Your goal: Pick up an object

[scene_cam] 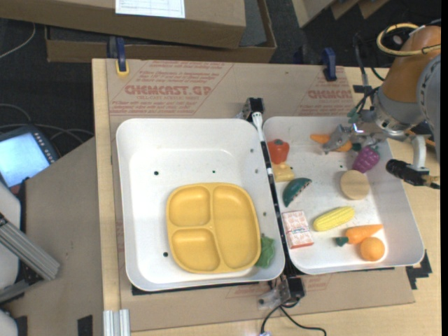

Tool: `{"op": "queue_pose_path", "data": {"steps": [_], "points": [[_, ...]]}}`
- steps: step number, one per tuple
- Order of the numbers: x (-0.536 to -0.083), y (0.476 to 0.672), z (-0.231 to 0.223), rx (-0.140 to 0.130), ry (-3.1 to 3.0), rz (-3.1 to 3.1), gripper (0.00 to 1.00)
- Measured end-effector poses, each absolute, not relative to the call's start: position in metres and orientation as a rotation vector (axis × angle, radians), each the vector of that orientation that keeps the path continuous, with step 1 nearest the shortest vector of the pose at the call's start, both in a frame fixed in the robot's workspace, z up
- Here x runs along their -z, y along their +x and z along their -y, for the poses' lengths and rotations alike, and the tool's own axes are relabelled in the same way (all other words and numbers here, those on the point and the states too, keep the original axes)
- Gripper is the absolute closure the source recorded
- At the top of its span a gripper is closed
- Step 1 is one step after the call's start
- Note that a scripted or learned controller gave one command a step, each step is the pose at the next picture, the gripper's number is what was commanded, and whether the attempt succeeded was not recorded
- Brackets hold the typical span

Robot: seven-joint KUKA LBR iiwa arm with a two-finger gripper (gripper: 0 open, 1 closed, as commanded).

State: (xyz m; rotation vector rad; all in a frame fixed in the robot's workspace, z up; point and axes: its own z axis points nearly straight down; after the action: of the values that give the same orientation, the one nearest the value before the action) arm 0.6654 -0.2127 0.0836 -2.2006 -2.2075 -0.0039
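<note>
The left white bin [140, 187] holds a yellow three-compartment plastic tray [212, 227]. The right white bin [399, 208] holds toy foods; the gripper [343, 137], jaw state unclear, hovers beside purple plastic grapes [365, 159] at its far side.

Two white bins [140, 152], one yellow tray [212, 227], one corn cob [333, 218].

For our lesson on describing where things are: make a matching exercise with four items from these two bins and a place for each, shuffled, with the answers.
Things:
1. yellow divided plate
2. corn cob
3. purple grapes
4. green leafy piece

Places:
A. right bin, beside the gripper
B. middle of the left bin
C. left bin, at the plate's right edge
D. right bin, just above the carrot

Pairs: 1-B, 2-D, 3-A, 4-C
</note>
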Motion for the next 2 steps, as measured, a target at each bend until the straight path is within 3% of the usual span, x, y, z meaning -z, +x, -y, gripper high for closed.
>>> {"op": "queue_pose_path", "data": {"steps": [1,2], "points": [[-0.095,0.635,0.220,0.009,-2.215,2.221,0.00],[-0.084,0.664,0.189,-0.026,-2.207,2.220,0.00]]}}
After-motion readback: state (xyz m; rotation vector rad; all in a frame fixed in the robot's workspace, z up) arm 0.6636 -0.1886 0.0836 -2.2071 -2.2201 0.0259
